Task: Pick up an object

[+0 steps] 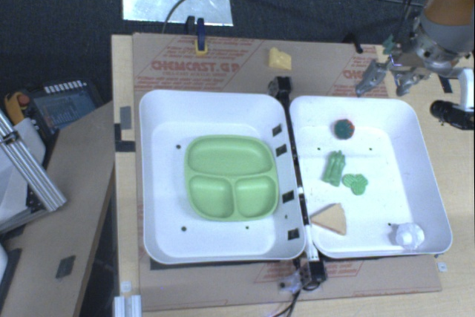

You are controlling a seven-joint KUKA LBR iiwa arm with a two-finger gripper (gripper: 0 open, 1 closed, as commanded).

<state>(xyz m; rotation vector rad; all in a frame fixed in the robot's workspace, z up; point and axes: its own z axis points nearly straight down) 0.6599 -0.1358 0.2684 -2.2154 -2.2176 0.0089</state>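
Jaws seemingly spread, gripping nothing, hang tilted over the right bin's far rim.

Two shallow white bins are sitting side by side: the left bin and the right bin; one green divided tray is lying in the left; five small items are lying in the right; one yellow piece is resting on the board behind.

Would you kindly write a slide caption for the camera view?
Gripper with open jaws poised above right bin of small objects; green tray in left bin.
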